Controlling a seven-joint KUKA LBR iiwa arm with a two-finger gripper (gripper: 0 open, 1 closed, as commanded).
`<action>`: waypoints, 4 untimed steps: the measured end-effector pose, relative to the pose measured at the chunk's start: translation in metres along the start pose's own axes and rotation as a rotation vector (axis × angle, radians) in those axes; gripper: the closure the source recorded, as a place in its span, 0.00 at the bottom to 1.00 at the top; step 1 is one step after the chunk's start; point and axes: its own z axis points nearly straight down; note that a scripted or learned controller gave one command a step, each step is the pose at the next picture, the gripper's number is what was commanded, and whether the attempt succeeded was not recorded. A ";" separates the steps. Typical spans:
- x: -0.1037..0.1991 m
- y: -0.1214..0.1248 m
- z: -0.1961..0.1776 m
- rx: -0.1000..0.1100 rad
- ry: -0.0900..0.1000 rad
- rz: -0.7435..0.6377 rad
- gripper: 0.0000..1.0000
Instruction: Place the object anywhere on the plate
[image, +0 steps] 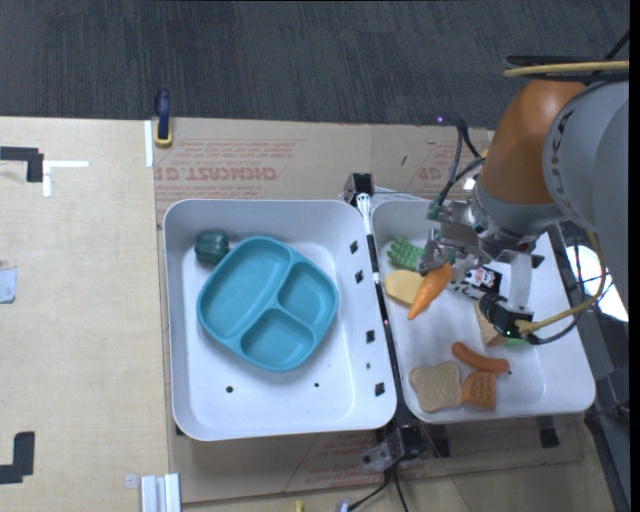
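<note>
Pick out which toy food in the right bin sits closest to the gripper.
The carrot: its thick end reaches up against the gripper, while the bread slice and sausage lie lower, nearer the bin's front edge.

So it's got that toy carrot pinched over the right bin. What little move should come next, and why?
Probably a short lift straight up. The gripper has the carrot between its fingers, hanging tilted over the yellow piece in the right bin. The blue plate lies in the left bin, across the divider, so it likely needs height first.
</note>
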 end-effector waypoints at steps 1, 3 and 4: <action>0.073 -0.002 -0.024 -0.001 0.001 0.145 1.00; 0.218 -0.033 -0.139 -0.002 0.001 0.251 1.00; 0.218 -0.033 -0.138 -0.001 -0.001 0.251 0.00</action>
